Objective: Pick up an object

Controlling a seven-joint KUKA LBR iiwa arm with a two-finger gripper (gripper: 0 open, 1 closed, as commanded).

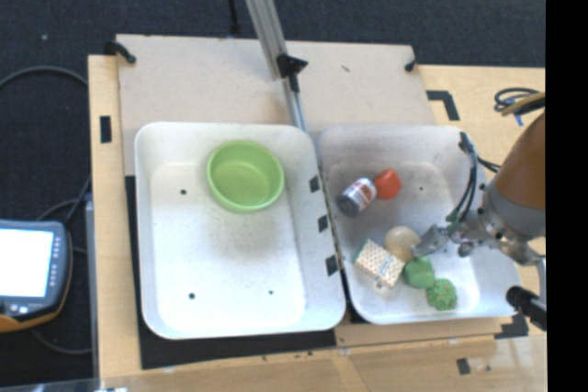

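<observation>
The right bin (432, 151) holds several small objects. A silver can with a red end (357, 195) lies beside an orange-red piece (388, 184) in the bin's middle. Nearer the front are a cream ball (401, 240), a patterned box (378, 263), a smooth green piece (420, 272) and a rough green ball (442, 294). My gripper (439, 240) reaches in from the right, low over the bin, just right of the cream ball and above the smooth green piece. Nothing shows as held in it.
A green bowl (244, 176) sits at the back of the left bin (184, 289). A slanted metal rail (262, 9) comes down to the bins' shared back edge. The arm's orange band (526, 168) hangs over the right bin's right wall.
</observation>
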